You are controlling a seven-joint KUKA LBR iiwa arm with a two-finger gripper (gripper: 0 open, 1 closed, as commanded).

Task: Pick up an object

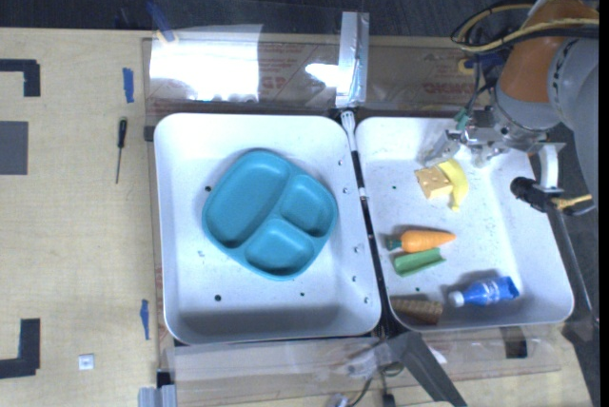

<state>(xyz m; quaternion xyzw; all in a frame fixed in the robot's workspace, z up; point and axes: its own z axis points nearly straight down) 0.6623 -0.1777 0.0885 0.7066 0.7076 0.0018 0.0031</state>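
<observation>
The right bin [533,234] holds several small objects. A yellow cheese wedge [434,182] and a yellow banana [457,183] lie together near its upper middle. Below them are an orange carrot [425,240] and a green vegetable piece [419,261]. A blue bottle [484,291] and a brown item [417,306] lie by the front wall. My gripper [473,142] hangs over the bin's back right part, just above and right of the banana and cheese. Nothing is visibly in it.
The left bin [181,281] carries a blue divided plate [270,211]. A clear plastic sheet [247,63] and a metal divider post [351,58] stand behind the bins. The arm's orange band [533,72] and cables [490,29] crowd the back right corner.
</observation>
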